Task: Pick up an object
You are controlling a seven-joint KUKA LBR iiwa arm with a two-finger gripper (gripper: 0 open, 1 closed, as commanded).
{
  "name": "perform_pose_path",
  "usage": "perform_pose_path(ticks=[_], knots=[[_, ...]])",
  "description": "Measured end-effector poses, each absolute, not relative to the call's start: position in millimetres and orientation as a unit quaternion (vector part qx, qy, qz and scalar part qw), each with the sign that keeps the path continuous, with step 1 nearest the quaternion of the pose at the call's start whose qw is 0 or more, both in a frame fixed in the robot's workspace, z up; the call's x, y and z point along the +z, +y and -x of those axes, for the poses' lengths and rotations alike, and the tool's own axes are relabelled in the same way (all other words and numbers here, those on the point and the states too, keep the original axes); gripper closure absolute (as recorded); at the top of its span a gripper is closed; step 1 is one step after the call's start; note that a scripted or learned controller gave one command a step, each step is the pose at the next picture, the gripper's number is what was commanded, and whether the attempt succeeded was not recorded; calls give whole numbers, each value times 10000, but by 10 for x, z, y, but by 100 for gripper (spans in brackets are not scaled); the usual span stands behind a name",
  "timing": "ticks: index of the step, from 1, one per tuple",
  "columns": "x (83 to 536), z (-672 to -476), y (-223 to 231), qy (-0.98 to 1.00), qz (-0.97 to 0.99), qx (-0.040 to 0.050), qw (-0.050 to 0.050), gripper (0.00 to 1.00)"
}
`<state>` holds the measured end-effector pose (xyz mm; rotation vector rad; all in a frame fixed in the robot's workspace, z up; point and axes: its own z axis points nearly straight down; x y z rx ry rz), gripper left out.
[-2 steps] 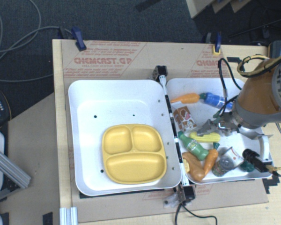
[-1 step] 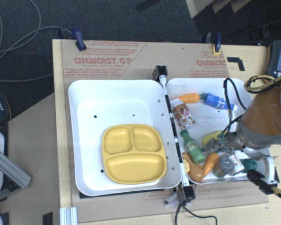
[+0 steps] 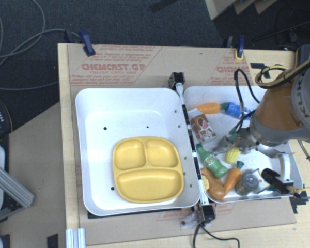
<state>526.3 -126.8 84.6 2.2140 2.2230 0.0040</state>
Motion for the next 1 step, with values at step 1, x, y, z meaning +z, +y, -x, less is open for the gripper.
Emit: perform_pose_path(ticks=[1], knots=[[946, -5244, -1283, 7071, -7071, 7, 18, 100]])
